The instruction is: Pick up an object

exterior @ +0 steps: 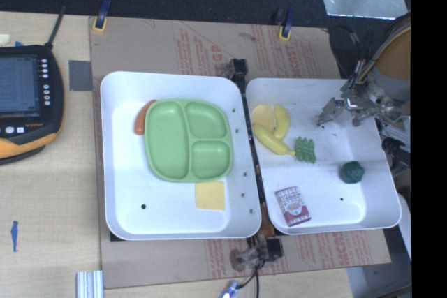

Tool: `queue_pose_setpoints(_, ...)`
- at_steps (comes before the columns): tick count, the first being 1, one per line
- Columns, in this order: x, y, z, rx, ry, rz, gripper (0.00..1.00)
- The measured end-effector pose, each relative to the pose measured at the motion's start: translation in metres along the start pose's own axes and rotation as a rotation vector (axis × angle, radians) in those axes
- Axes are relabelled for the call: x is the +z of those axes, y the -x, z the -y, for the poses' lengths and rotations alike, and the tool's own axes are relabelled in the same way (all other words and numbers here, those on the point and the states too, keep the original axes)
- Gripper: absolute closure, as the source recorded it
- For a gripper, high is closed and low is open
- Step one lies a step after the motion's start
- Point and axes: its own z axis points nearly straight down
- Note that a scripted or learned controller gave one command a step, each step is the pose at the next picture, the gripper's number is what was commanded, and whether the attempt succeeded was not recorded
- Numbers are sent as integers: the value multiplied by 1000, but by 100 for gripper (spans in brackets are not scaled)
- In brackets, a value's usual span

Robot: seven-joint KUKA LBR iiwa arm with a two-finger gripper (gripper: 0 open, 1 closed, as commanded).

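Dark green ball (352, 172) lies in the right bin (377, 216), just toward the camera from the gripper (343, 112); fingers spread, pinching nothing; bananas (272, 129) farther left.

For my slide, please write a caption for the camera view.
Gripper over the right bin, which holds bananas, a green ball and a packet.

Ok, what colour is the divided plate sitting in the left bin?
Light green. The divided plate shows best in the camera view, lying in the white left bin.
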Motion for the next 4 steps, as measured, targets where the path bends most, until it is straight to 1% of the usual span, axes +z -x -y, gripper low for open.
queue_pose_setpoints(1,20,0,81,-2,-5,1,0)
queue_pose_setpoints(2,32,0,-17,0,-1,0,0)
queue_pose_setpoints(3,1,1,103,-1,-4,1,0)
queue_pose_setpoints(4,33,0,33,-2,-3,1,0)
